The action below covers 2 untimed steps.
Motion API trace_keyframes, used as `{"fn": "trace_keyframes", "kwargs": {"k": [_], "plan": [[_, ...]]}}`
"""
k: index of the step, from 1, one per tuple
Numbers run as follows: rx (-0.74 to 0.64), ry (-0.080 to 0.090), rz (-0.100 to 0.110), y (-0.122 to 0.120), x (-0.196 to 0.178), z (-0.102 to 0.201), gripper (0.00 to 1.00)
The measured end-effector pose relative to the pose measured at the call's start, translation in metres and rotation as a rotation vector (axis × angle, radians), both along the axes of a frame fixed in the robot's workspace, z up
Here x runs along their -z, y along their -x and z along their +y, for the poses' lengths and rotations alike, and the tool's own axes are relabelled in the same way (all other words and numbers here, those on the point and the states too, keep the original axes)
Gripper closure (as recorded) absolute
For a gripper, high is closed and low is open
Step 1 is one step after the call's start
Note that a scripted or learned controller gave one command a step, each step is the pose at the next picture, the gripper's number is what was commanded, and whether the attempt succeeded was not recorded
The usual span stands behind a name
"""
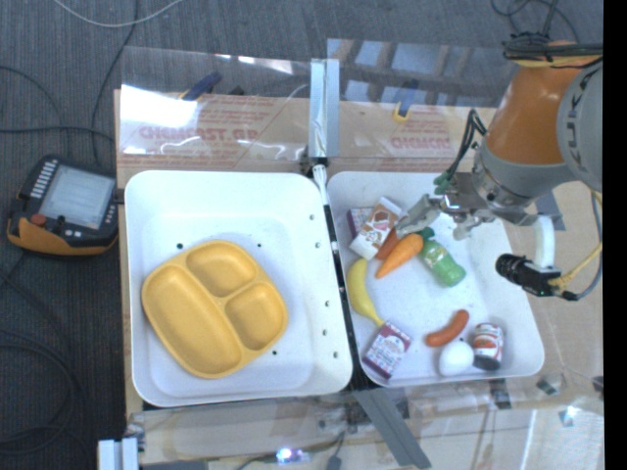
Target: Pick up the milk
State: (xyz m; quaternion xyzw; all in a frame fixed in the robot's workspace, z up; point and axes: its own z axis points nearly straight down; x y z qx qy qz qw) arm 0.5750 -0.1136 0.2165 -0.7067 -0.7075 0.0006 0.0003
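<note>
You see two small cartons: the milk (375, 227) at the right bin's (529, 355) upper left and another carton (388, 349) at its lower left. The gripper (441, 208) hangs beside the milk; you cannot tell its fingers' state. One yellow plate (214, 306) lies left.

Little can be read. Faint red lettering runs along the clear plastic sheet (211, 135) at the upper left of the frame, and more on the sheet (411, 140) at the upper right, too washed out by glare to make out. The small carton labels are too small to read.
</note>
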Motion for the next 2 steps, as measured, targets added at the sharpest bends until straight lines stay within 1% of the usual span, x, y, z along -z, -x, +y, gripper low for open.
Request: {"fn": "trace_keyframes", "kwargs": {"k": [1, 2], "plan": [[0.132, 0.002, -0.001, -0.056, 0.095, 0.013, 0.0], [0.14, -0.001, -0.03, -0.022, 0.12, 0.001, 0.0]]}}
